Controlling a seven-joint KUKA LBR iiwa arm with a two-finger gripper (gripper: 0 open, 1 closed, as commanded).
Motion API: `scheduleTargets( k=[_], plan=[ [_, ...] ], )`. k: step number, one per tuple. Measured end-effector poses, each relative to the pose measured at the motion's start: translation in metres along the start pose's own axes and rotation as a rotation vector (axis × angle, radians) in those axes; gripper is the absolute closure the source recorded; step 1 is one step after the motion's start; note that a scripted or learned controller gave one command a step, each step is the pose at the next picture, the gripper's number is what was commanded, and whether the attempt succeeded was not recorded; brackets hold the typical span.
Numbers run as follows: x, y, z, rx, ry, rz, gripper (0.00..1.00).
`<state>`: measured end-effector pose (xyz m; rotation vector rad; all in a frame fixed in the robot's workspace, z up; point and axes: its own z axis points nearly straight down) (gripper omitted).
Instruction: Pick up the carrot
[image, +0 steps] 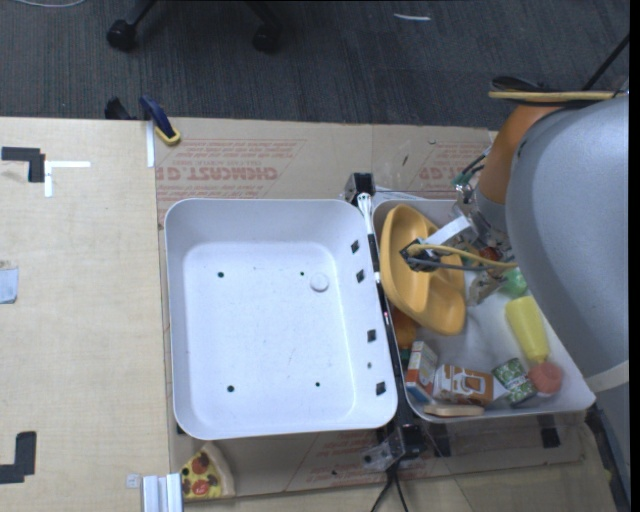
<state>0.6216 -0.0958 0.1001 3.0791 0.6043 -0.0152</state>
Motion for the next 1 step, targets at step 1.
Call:
scheduleTargets(
  k=[1],
  plan=[
    [0.0214,0.0073,0.0077,0.000,0.008,0.022,0.00]
  ],
)
